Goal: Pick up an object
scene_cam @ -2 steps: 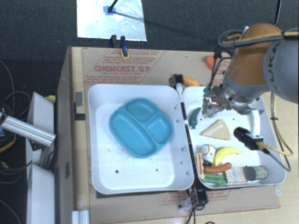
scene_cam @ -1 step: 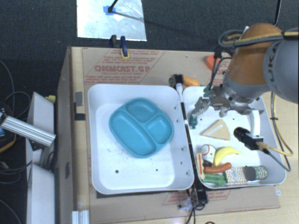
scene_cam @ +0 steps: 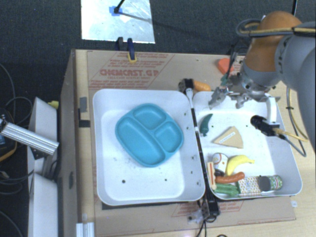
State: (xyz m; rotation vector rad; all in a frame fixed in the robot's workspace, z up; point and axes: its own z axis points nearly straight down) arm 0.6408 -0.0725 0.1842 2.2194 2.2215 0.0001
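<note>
1. While I hang over the back end of the right bin (scene_cam: 259,149), my pincer (scene_cam: 227,101) stands open with nothing between the jaws.
2. Bin count: two. The left bin (scene_cam: 114,184) and the right bin sit side by side on the bench (scene_cam: 163,63), rims touching.
3. Left bin contents: one blue plate (scene_cam: 149,134) with three compartments.
4. Right bin contents, one of each:
   - a teal pepper-shaped piece (scene_cam: 205,124), near the left wall, the item nearest my pincer but apart from it;
   - a tan wedge (scene_cam: 229,137), mid-bin;
   - a yellow banana (scene_cam: 240,162);
   - a white-and-orange round piece (scene_cam: 218,158), just beside the banana;
   - a red sausage-shaped piece (scene_cam: 230,177), below the banana;
   - a green piece (scene_cam: 225,187), against the front wall;
   - a bottle (scene_cam: 259,184) lying on its side along the front wall.
5. Any of these seven is a candidate for pickup. All lie in the right bin, most of them crowded into its front left corner.
6. Outside the bins: two orange items. One orange piece (scene_cam: 202,86) lies on the bench at the back rims. An orange-red piece (scene_cam: 224,64) lies further back.
7. Writing: the bench sheet reads "CHEMCAST GP" in red. The smaller lines around it are too small to read, as is the bottle's patterned label.
</note>
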